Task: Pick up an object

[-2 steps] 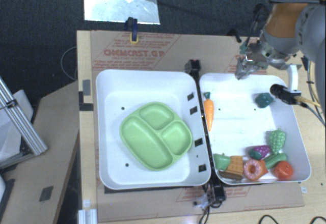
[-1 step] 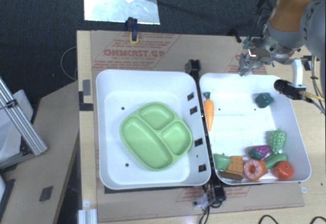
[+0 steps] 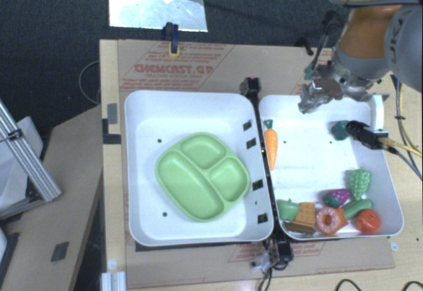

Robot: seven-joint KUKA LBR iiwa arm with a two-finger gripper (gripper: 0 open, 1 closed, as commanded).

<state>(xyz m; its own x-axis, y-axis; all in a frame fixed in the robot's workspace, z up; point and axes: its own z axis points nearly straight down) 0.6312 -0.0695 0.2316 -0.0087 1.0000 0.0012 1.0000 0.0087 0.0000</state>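
My gripper hangs over the far edge of the right bin, with nothing seen in it. An orange carrot lies along that bin's left wall, below and left of the gripper. A small teal piece rests to the gripper's right. Toy foods crowd the bin's near edge: a green pepper, a brown cracker, a pink donut, a purple piece, green grapes and a red tomato.
The left bin holds a green divided plate. A black divider with clips runs between the bins. The arm's orange band looms over the right bin's far corner.
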